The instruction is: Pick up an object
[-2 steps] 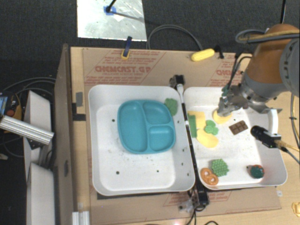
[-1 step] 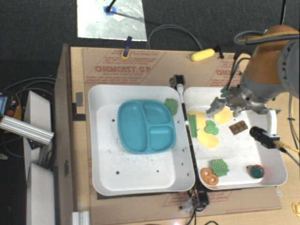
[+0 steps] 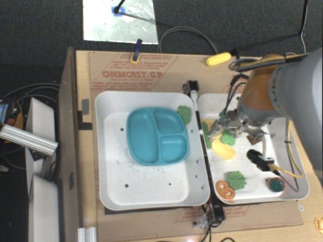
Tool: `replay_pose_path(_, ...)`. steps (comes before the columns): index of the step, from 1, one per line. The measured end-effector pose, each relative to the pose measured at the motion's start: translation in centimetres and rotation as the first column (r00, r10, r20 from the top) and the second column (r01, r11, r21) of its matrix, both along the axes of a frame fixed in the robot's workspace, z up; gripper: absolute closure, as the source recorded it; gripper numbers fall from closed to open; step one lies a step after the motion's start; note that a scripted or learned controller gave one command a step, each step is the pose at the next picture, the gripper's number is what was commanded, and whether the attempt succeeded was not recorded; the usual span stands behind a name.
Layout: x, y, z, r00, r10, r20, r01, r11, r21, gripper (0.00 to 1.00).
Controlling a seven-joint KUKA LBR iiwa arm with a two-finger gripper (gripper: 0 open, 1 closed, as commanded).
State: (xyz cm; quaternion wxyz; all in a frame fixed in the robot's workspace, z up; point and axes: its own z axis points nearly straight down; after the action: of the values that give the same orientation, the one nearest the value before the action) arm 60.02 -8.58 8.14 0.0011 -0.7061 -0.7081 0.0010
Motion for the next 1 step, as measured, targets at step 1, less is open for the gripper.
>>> replay_pose_path(1,6.26,-1.38,5.08,1.0,0.003,0.015,-0.003,1.0,-0.003,0.0)
